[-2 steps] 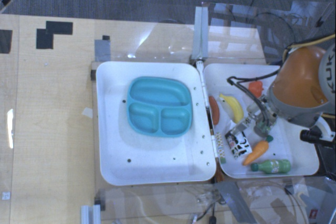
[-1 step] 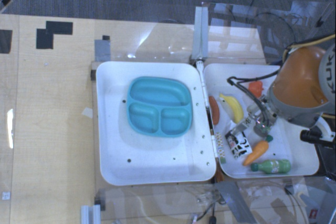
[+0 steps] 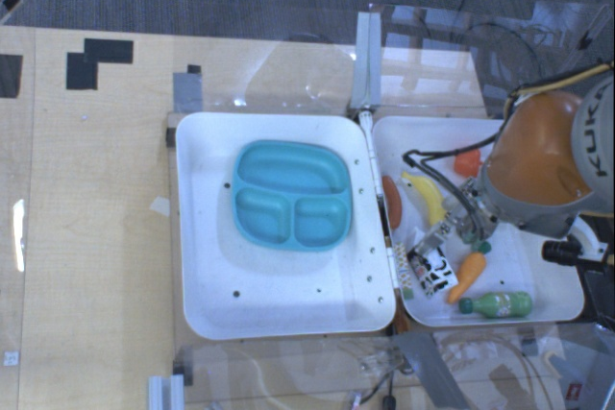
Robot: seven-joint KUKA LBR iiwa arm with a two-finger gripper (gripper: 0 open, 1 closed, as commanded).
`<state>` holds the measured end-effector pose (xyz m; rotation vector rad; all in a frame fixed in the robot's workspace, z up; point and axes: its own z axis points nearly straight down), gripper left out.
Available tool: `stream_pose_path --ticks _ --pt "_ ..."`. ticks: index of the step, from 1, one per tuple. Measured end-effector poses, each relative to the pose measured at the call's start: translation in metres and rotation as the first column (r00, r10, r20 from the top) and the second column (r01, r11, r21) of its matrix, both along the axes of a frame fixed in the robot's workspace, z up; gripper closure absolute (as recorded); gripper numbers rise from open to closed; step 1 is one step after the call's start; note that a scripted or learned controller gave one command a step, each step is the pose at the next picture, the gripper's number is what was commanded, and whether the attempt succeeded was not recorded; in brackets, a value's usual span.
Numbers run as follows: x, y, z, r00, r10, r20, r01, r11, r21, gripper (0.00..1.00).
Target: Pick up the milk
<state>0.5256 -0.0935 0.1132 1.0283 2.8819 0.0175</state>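
Camera view puts the pincer (image 3: 450, 228) low in the right bin (image 3: 567, 307), and you cannot tell how it is set: the wrist hardware and cabling crowd it and the parts blur together. Just below and left of the pincer lies the milk (image 3: 433, 270), a small carton with black-and-white patches, partly overlapped by that hardware, so its outline is hard to read. You will find the carrot (image 3: 468, 274) just right of the milk, the green bottle (image 3: 496, 304) lying on its side below-right of it, the banana (image 3: 429, 198) above it, and a reddish sausage (image 3: 390, 201) up-left against the bin's left wall. An orange block (image 3: 467, 162) farther above the milk is half covered by the arm (image 3: 538, 158), whose bulk hides much of the bin's right half. Well left of the milk, the left bin (image 3: 207, 302) holds a blue divided plate (image 3: 292, 194). Both bins sit on the table (image 3: 86, 254).
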Motion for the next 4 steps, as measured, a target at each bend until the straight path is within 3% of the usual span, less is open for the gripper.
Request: stream_pose_path --ticks 1,2,3,4 --pt "0.000 0.000 0.000 1.000 0.001 -0.001 -0.001 1.000 0.000 0.00" --pt "0.057 0.006 -0.002 0.983 -0.181 -0.030 0.182 0.983 0.021 0.00" --pt "0.031 0.004 0.000 0.977 0.213 -0.009 -0.213 0.977 -0.004 0.00" --pt "0.088 0.005 -0.001 0.887 0.460 -0.039 -0.460 0.888 -0.009 0.00"
